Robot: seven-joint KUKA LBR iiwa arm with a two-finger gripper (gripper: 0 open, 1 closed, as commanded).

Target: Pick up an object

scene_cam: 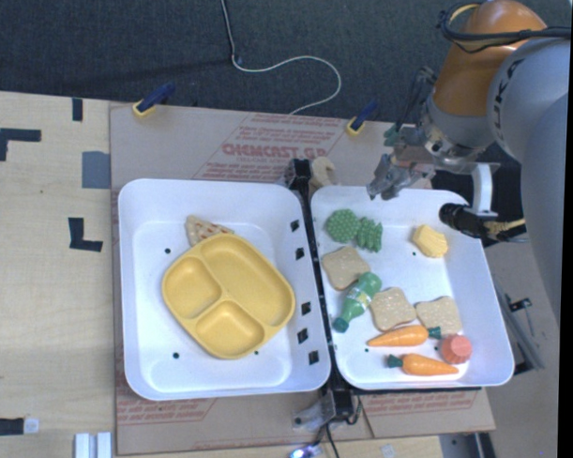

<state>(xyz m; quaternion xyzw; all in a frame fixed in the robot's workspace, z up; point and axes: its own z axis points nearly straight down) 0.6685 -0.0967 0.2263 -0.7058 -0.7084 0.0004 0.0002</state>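
Observation:
My gripper [386, 185] hangs over the far rim of the right bin [482, 268], up and to the right of the green broccoli pieces [352, 228]. Nothing shows in it. The right bin holds several toy foods: a yellow chunk [430, 242], a bread slice [344, 266], a green bottle [356, 299], two more bread slices [393, 308] [439, 315], two carrots [398, 337] [422, 365] and a red tomato [456, 349].
The left bin [144, 265] holds a yellow divided plate [228, 295] with a tan triangular piece [206, 231] tucked under its far edge. A black hinge strip [308, 271] runs between the bins. A white cable [273, 63] lies beyond the bench.

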